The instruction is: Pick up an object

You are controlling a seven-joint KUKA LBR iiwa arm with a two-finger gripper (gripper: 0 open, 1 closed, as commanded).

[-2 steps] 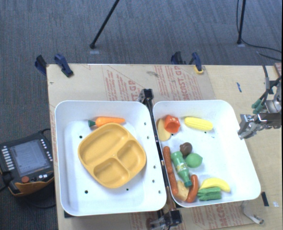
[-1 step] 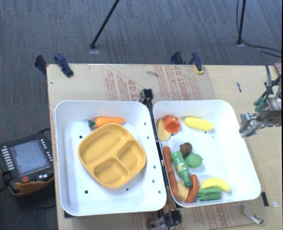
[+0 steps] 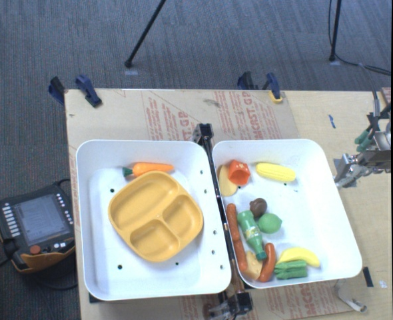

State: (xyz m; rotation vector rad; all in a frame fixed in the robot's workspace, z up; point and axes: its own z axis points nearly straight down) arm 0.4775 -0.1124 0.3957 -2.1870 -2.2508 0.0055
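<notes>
Jaws: we cannot tell how they stand; the gripper (image 3: pixel 350 167) is small and blurred at the right side of the bench (image 3: pixel 136 115), just outside the right bin's (image 3: pixel 316 153) right rim, level with its upper half. It sits apart from every object we note below.

Right bin, where most candidates for picking lie:
- yellow corn cob (image 3: pixel 275 172) near the top, lying crosswise
- orange-red pepper (image 3: pixel 238 172) to the cob's left, touching a pale beige piece (image 3: pixel 224 183) by the left wall
- brown lump (image 3: pixel 258 207) mid-bin, with a green round fruit (image 3: pixel 270 223) just below it
- green bottle (image 3: pixel 251 231) lying tilted, against a long red sausage (image 3: pixel 232 232) that runs along the left wall
- second sausage (image 3: pixel 270 261) near the bottom, curved, beside a banana (image 3: pixel 298 255) and a green vegetable (image 3: pixel 290 270)

Left bin (image 3: pixel 93 179):
- yellow divided plate (image 3: pixel 156 224) in the middle, turned at an angle
- carrot (image 3: pixel 150 169) just above the plate, close to its rim

Around the bench: blue clamps (image 3: pixel 88 89) on the far edge, a control pendant (image 3: pixel 35 227) on the carpet to the left.
</notes>
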